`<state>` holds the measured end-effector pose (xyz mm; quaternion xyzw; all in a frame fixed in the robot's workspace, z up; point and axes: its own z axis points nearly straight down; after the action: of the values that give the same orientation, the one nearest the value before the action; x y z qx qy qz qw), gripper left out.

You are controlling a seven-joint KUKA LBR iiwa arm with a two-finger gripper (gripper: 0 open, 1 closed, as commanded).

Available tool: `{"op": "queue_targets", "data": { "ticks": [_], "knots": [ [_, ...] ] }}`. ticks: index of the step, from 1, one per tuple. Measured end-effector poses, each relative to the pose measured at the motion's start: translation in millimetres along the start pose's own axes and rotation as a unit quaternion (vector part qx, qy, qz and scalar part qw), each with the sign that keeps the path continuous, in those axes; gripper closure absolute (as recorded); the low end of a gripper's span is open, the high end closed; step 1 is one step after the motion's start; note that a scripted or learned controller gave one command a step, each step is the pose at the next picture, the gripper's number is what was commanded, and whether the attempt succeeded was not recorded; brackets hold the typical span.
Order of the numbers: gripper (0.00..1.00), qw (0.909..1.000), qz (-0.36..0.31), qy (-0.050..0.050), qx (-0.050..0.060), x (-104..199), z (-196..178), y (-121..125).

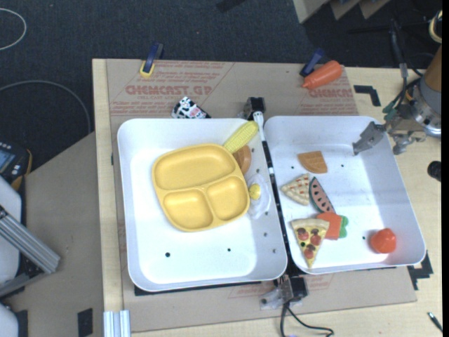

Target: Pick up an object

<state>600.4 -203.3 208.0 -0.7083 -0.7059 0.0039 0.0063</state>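
Pick attempt, overhead view. I have the claw point(372, 137) at the far right rim of the right bin point(365, 188), tilted inward; whether it is spread or pressed together I cannot tell, and nothing shows pinched in it. Candidate objects lie in that bin: an orange wedge point(313, 161), a pizza slice point(298, 188) touching a watermelon slice point(321, 196), a second pizza slice point(307, 239), and a red tomato point(383, 241) near the front corner. Risks, in my judgement: flat pieces may slide under the claw; the tomato may roll; touching slices may be nudged rather than gripped.
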Motion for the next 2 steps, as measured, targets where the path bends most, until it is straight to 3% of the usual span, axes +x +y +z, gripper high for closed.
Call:
{"op": "queue_targets", "data": {
  "ticks": [1,2],
  "knots": [
    [0.00,1.0000,-0.002,-0.002,-0.007,0.5,-8.7,3.0],
    [0.00,1.0000,-0.002,-0.001,-0.004,-0.1,37.0,-4.1]
  ]
}}
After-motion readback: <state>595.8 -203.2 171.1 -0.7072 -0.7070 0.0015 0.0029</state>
